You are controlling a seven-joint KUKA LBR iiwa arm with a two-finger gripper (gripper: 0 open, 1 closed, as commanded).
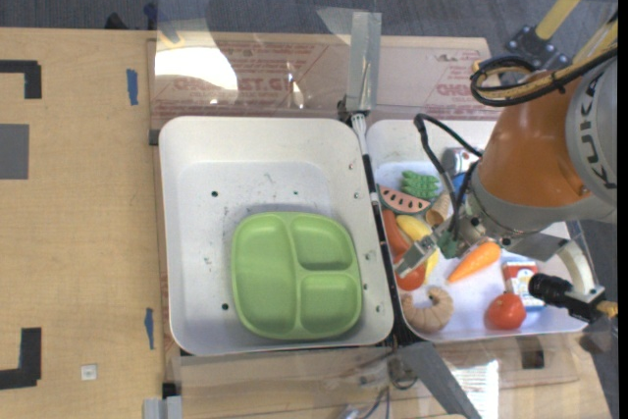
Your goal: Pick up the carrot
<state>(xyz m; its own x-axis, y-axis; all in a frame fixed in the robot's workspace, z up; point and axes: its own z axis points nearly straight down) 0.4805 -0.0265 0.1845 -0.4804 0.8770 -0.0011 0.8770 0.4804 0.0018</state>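
Observation:
The carrot (473, 260) is an orange toy lying at a slant on the floor of the right bin (549, 324), its thick end toward the upper right. My gripper (428, 248) is low in the same bin, just to the carrot's left, above a yellow toy (412, 228) and a red one (409, 277). The carrot lies beside the gripper, not within it. The wrist and its orange band (530, 162) hide the bin's upper right part.
A watermelon slice (403, 199) and a green toy (422, 182) lie in the right bin, with a tan shrimp-like toy (432, 306), a tomato (505, 311) and a red-and-white carton (518, 275). The left bin (196, 162) holds a green divided plate (294, 275).

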